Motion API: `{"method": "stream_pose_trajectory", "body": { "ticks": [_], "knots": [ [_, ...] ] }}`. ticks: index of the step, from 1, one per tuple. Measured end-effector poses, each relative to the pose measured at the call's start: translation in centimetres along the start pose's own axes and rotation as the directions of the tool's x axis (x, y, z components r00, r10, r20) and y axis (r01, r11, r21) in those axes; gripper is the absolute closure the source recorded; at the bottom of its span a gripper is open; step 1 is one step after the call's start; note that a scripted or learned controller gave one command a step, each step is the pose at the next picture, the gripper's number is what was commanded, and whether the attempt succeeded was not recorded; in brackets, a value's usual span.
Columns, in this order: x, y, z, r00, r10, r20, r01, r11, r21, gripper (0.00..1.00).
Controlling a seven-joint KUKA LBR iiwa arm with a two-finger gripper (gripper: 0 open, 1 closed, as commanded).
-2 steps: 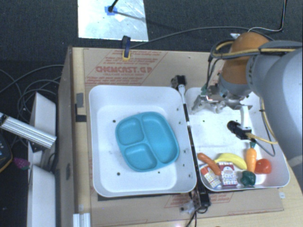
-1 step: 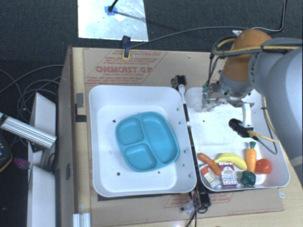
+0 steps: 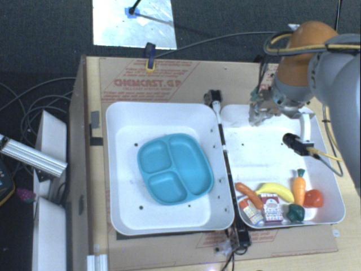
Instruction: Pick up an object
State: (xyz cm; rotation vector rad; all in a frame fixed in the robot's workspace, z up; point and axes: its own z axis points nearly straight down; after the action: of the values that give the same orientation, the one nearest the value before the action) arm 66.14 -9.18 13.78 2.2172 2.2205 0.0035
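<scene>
Overhead, two white bins side by side on the tabletop (image 3: 169, 83).
Left bin (image 3: 121, 151) holds a blue divided plate (image 3: 175, 168); right bin (image 3: 324, 168) has banana (image 3: 276, 191), carrot (image 3: 299, 186) and small toys along its near edge; end effector (image 3: 260, 114) hangs over its far corner, its opening indiscernible.

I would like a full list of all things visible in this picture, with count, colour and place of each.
Bins: two, white, side by side on the bench.
Divided plate: one, light blue, three compartments, in the left bin.
Banana: one, yellow, near end of the right bin.
Carrots: two, orange, one upright by the banana, one lying at its left.
Tomato: one, red, right bin's near right corner.
Small carton: one, red and white, below the banana.
Green item: one, dark green, beside the carton; kind unclear.
Gripper: one, grey, over the right bin's far end.
</scene>
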Motion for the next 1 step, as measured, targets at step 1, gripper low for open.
{"method": "stream_pose_trajectory", "body": {
  "ticks": [1],
  "knots": [
    [0.03, 0.08, -1.08, 1.0, -0.001, -0.001, 0.001, 1.0, -0.002, 1.0]
  ]
}}
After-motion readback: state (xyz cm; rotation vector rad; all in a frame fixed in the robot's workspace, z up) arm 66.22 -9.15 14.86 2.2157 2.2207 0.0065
